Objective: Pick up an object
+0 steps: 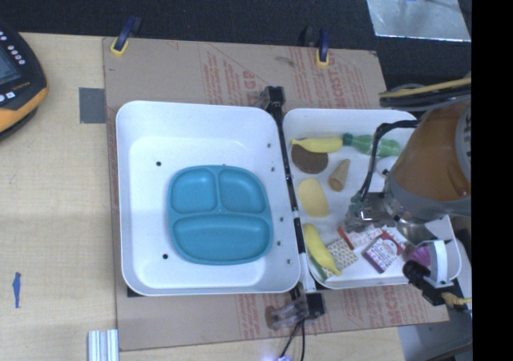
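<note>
The right bin (353, 119) holds several small things: a yellow banana (318, 144) at the back, a brown round piece (309, 160), a tan cone (339, 174), a pale yellow oblong (313, 196), a second banana (319, 249) near the front wall, a green item (370, 143) and some small red-and-white packets (380, 253). My gripper (362, 217) is low inside this bin, just above the packets and right of the yellow oblong. The wrist hides its fingers.
The left bin (144, 151) carries a blue sectioned plate (219, 213). A yellow-and-black device (16, 79) lies at the bench's left edge. Clamps (322, 45) pin the cardboard sheet at the back. The arm's bulk (429, 167) covers the right bin's right side.
</note>
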`<state>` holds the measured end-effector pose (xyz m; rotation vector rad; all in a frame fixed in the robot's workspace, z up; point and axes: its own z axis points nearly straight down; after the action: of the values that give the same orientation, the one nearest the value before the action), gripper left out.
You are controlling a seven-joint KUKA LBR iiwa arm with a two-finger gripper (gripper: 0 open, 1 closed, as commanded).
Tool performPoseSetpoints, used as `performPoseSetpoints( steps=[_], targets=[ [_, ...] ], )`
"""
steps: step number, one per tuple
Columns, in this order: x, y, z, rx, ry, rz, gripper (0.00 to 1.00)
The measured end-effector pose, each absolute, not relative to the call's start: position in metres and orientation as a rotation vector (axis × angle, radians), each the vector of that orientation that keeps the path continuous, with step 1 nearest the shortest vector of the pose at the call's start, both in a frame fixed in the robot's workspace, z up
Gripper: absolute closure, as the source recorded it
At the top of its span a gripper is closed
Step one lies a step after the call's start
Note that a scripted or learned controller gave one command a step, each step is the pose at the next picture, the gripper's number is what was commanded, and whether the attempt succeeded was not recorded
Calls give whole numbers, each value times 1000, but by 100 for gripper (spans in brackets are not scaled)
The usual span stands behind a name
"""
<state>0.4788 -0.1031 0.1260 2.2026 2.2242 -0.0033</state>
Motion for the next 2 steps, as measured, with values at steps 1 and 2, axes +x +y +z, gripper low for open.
performPoseSetpoints(
  steps=[1, 2],
  targets=[
    [479, -103, 126, 2202, 2225, -4, 0],
    [477, -133, 93, 2218, 2227, 2, 0]
  ],
)
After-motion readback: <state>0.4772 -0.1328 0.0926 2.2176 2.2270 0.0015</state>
